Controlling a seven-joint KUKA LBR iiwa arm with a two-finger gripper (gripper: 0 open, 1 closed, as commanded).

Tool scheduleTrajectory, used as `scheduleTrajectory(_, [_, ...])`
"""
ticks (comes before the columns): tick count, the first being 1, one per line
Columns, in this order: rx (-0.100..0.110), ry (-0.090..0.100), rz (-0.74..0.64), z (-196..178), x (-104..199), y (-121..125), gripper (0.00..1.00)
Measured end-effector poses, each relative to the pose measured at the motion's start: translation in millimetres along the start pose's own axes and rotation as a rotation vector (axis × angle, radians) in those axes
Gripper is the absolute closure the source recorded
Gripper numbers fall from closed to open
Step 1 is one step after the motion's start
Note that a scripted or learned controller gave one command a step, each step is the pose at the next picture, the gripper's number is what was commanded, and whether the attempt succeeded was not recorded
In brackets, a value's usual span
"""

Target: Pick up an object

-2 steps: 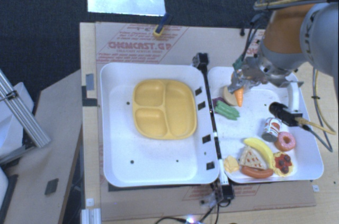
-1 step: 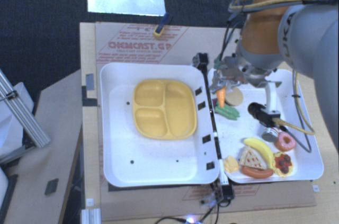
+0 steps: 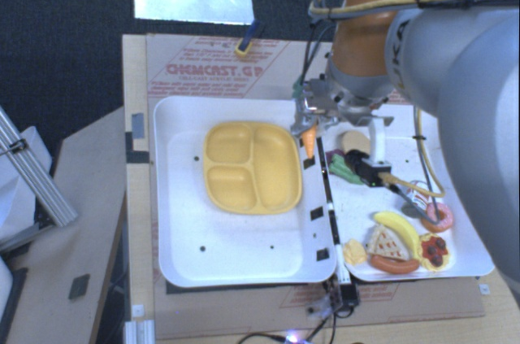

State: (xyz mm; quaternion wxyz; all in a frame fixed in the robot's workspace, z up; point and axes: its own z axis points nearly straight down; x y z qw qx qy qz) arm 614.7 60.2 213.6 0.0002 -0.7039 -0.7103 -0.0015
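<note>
One fixed camera looks down at a slant from above the bench (image 3: 106,172), fairly near; both white bins (image 3: 179,253) lie below, the arm (image 3: 455,58) entering from their right.

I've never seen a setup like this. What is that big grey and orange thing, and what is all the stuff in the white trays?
That is a robot arm, seen from a camera fixed above the bench. It reaches in from the right. Its gripper hangs over the divide between two white bins, with a small orange carrot-like piece at its tip; whether it truly holds that is unclear. The left bin carries a yellow divided plate. The right bin holds toy food, including a banana, a sandwich wedge and a pink doughnut.
</note>
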Motion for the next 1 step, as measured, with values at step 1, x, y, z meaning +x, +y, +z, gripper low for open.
scheduleTrajectory(1, [0.000,-0.001,0.003,-1.1,6.6,3.3,1.00])
